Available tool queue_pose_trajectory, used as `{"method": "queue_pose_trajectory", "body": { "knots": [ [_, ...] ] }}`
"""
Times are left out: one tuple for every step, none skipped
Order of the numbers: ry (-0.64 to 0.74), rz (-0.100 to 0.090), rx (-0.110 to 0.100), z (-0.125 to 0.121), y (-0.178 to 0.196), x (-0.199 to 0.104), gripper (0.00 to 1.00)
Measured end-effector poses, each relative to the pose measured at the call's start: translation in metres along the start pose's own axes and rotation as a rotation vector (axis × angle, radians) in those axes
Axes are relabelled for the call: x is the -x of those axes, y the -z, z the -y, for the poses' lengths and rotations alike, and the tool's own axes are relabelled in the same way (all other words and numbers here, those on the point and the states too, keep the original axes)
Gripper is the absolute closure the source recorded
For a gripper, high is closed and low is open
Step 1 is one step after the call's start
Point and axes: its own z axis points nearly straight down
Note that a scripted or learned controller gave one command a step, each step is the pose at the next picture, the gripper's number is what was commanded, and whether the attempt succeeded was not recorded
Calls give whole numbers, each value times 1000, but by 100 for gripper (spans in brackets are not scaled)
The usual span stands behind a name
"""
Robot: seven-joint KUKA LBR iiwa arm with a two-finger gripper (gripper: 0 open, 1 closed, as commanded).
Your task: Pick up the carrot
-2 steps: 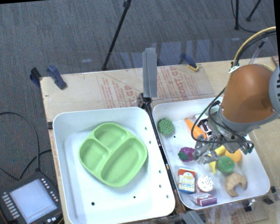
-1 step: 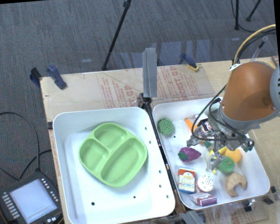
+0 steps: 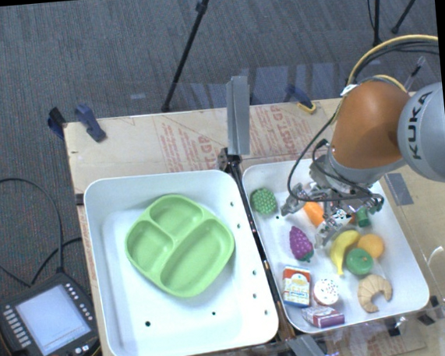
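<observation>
1. The carrot is a small orange toy piece lying in the right-hand bin, in that bin's upper middle, right of centre in the frame. Much of it is covered by the arm's wrist hardware, so its full shape cannot be made out.
2. Judging by its looks, it is a light, stiff plastic toy with a smooth and perhaps slippery skin. It tapers, so a grip across the thicker middle seems safer than one at the narrow tip.
3. The gripper hangs directly above the carrot, at or just beside it. Whether it is spread or closed, and whether it has hold of anything, cannot be told from this angle.
4. Close neighbours crowd the carrot: purple grapes just below and left, a yellow banana below, and a round green fruit to the left.
5. Further down the bin lie a green apple, an orange, a croissant, a small carton and other packets.
6. The left-hand bin holds a green divided plate, well apart from the carrot.
7. The grey arm with its orange band enters from the upper right of the frame.
</observation>
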Motion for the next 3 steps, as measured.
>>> {"method": "queue_pose_trajectory", "body": {
  "knots": [
    [0, 6, -1, -1, 12, 3, 100],
    [20, 15, -13, -26, 185, -9, 100],
    [82, 1, -2, -66, 11, -39, 100]
  ]
}}
